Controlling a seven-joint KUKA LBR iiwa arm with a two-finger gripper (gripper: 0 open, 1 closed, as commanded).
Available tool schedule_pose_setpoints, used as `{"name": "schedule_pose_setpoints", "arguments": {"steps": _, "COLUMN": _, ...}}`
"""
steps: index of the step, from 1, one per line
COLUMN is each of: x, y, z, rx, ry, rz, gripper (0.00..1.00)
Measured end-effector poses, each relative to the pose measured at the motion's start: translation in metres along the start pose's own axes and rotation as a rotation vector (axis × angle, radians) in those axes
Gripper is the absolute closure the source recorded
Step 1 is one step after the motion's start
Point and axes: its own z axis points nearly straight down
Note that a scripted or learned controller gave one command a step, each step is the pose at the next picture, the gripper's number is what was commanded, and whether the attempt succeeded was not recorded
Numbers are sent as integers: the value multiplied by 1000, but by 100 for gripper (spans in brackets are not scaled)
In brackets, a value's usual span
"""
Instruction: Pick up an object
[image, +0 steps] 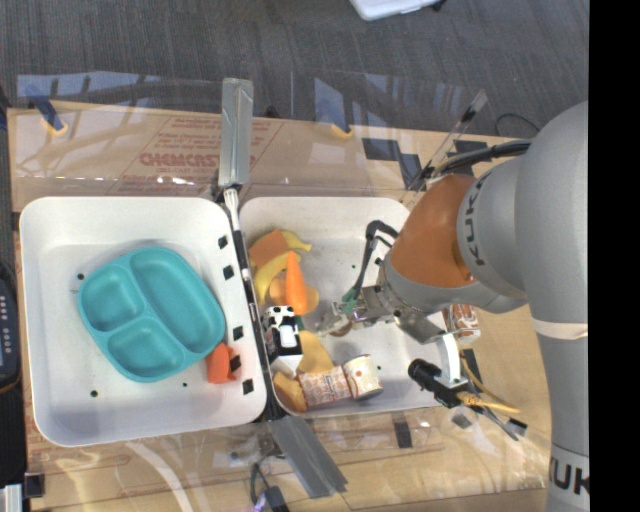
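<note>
Arm: I see it coming in from the right, its orange band over the right bin, wrist angled down toward the bin floor.
Claw: low in the middle of the right bin, just right of the carrot; I cannot tell how it is set (the tip is too small and cluttered to read).
Right bin contents: a banana and an orange carrot near the left wall, a small black-and-white toy below them, and a carton lying on its side near the front edge.
Left bin: a teal divided plate, with a small orange block touching its lower right rim.
Table: both bins sit side by side on it.
</note>
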Motion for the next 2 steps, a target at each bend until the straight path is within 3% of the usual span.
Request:
{"name": "schedule_pose_setpoints", "arguments": {"steps": 1, "x": 0, "y": 0, "z": 0, "rx": 0, "ry": 0, "rz": 0, "gripper": 0}}
{"name": "schedule_pose_setpoints", "arguments": {"steps": 2, "x": -7, "y": -21, "z": 9, "rx": -3, "ry": 0, "rz": -28, "gripper": 0}}
